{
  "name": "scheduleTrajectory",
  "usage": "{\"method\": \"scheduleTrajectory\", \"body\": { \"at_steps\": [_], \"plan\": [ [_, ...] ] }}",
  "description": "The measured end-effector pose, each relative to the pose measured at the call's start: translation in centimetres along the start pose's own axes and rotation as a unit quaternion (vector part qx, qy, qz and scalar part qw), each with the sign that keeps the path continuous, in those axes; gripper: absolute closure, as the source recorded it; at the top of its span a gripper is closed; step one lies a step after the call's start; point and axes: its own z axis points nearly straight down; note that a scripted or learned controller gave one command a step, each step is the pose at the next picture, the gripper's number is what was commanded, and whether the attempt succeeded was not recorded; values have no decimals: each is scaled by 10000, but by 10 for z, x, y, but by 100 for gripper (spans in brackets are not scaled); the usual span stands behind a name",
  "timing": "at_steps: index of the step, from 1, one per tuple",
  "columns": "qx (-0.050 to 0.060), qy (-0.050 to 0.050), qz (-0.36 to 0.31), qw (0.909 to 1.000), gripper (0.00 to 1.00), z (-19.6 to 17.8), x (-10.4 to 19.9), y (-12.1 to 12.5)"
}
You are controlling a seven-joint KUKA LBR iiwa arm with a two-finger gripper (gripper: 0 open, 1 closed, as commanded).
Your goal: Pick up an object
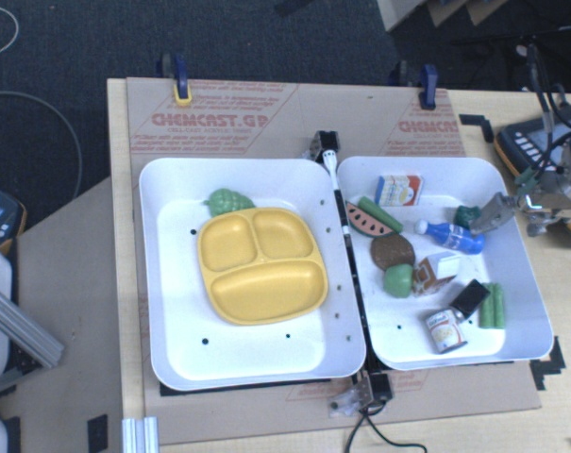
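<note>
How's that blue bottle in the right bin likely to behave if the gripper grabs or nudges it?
The blue bottle lies on its side, so a nudge would probably roll it. It looks like small smooth plastic, likely light and a bit slippery between fingers. The watermelon slice and brown disc lie nearby, so it may bump them.

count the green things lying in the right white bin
3: a round green ball near the bin's middle, a green cucumber-like stick by the right wall, and a teal object beside the blue bottle. Others may be hidden.
</note>
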Motion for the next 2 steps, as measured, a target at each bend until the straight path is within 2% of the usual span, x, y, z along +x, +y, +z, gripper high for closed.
{"method": "scheduleTrajectory", "body": {
  "at_steps": [1, 2],
  "plan": [
    [8, -9, 5, 10000, 0, 168, 13, -41],
    [-25, -6, 3, 10000, 0, 160, 13, -38]
  ]
}}
